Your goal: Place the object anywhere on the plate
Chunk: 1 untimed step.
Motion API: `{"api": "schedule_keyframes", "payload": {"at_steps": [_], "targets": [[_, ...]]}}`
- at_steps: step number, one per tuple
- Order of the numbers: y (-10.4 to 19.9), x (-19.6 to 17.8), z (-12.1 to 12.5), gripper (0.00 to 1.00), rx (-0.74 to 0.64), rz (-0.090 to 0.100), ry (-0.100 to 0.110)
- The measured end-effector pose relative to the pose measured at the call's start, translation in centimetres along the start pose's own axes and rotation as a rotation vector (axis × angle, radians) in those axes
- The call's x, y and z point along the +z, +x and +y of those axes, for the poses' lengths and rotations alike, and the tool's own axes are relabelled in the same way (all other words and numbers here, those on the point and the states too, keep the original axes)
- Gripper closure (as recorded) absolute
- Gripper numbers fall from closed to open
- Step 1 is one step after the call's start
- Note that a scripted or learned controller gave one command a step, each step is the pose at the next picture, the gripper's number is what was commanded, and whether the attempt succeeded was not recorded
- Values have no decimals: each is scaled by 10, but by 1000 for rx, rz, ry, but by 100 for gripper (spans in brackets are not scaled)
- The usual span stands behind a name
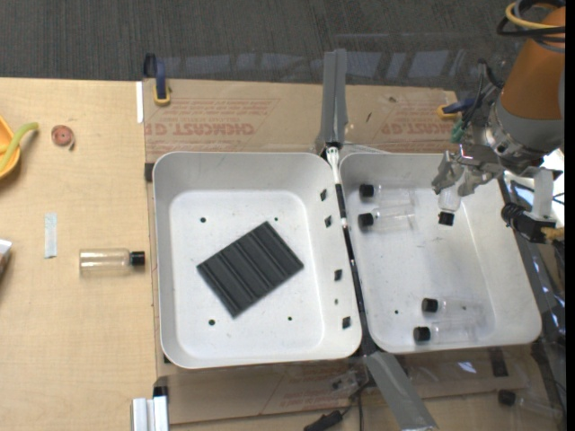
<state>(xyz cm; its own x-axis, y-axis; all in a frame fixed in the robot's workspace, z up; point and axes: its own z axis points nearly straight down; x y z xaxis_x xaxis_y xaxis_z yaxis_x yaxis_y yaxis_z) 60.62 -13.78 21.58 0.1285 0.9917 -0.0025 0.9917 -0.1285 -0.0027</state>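
Vial (446,206), seemingly unlabelled, beneath hand (454,180).

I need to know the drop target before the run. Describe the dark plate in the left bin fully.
The plate is a dark grey, ribbed rectangular slab, seemingly plastic or rubber. It lies flat on the floor of the left bin, near its middle, turned diagonally to the walls. Nothing rests on it or touches it.
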Motion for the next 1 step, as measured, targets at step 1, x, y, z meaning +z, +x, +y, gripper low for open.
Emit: {"api": "schedule_keyframes", "payload": {"at_steps": [1], "targets": [[56,26,-59,100,67,1,2]]}}
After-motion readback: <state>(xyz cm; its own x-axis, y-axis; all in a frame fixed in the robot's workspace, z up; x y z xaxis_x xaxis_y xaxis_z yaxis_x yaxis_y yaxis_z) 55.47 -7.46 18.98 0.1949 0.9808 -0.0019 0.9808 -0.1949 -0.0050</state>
